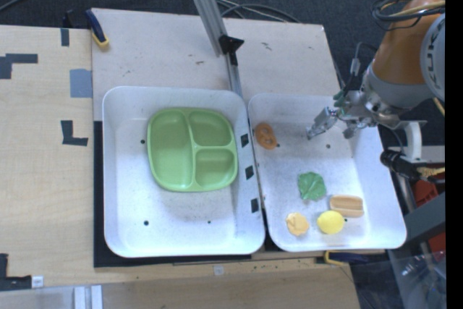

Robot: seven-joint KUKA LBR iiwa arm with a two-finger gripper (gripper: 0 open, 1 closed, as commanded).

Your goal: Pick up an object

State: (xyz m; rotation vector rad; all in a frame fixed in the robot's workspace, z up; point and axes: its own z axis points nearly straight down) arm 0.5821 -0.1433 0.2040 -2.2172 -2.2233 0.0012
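Gripper (316,131) above right bin (376,177), upper part; finger state cannot be told, nothing visibly held. Left bin (123,177): green divided plate (192,149). Right bin: orange piece (265,135) by divider; green leaf (312,186), yellow-orange piece (297,223), yellow ball (330,222), hot dog bun (346,205) near front.

green plate (192,150), yellow lemon (330,222), white bins (116,155)

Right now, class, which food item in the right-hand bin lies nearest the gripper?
The orange-brown piece by the bin's left wall, level with the gripper. The green leaf, hotdog and two yellow pieces cluster farther down.
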